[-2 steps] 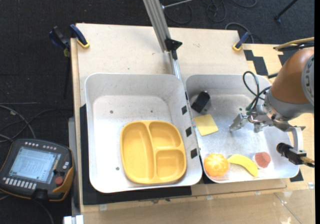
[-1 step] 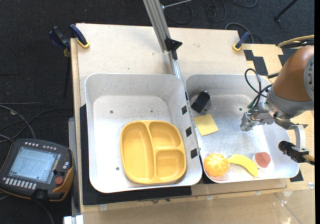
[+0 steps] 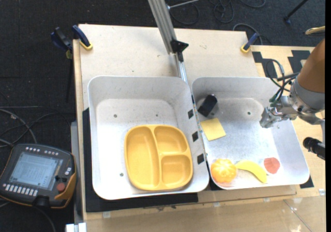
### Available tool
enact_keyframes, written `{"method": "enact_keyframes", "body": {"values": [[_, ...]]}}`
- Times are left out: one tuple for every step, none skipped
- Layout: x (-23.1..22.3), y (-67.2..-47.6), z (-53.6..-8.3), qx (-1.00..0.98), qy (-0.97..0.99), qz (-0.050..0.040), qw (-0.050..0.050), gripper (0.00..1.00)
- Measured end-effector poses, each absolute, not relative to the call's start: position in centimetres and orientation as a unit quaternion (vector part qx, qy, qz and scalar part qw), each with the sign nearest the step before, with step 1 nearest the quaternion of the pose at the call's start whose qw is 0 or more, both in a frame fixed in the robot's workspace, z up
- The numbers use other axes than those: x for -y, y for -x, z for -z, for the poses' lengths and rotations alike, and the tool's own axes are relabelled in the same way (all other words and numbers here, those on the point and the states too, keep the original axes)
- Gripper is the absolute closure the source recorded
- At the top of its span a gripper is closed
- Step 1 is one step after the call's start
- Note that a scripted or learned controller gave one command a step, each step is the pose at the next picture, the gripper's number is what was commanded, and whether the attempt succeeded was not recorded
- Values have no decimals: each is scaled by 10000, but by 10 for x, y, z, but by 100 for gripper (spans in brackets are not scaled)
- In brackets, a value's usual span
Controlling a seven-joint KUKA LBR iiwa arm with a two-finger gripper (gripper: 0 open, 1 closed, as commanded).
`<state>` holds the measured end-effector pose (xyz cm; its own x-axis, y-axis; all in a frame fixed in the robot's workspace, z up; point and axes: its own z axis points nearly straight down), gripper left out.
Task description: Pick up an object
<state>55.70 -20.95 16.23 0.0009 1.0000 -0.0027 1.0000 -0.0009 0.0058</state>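
The right bin (image 3: 243, 138) holds an orange fruit (image 3: 224, 170), a yellow banana (image 3: 253, 170), a small red round piece (image 3: 271, 164), a flat yellow square block (image 3: 213, 129) and a dark black object (image 3: 207, 105) near the dividing wall. My gripper (image 3: 268, 119) hangs over the right bin's far right side, above bare bin floor, well apart from every object. Nothing shows between its tips.
The left bin (image 3: 103, 122) holds a yellow three-compartment tray (image 3: 158, 157). A slanted metal pole (image 3: 160, 14) runs down to the wall between the bins. Clamps sit at the bench corners (image 3: 83, 40), and a teach pendant (image 3: 33, 174) lies at the left.
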Motion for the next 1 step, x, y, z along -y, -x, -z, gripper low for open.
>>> {"method": "enact_keyframes", "body": {"values": [[207,-568,-213,-7083,-7059,-14,30,100]]}}
